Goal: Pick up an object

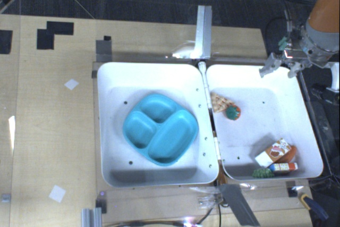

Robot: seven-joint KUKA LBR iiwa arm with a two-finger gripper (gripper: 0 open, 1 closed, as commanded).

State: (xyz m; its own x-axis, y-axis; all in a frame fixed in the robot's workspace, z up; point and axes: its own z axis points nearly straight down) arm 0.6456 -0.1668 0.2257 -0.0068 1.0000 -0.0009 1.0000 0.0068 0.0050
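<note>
Hand [280, 67] open, empty, above right bin's [265, 167] far rim.

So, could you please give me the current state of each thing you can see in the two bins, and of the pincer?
Blue three-compartment plastic plate: lying flat in the left white bin, untouched.
Small tan and green toy: resting by the right white bin's inner wall.
Orange, white and green pile of small packages: bunched in the right bin's near corner.
Pincer: open, holding nothing, hovering over the right bin's far edge.
</note>
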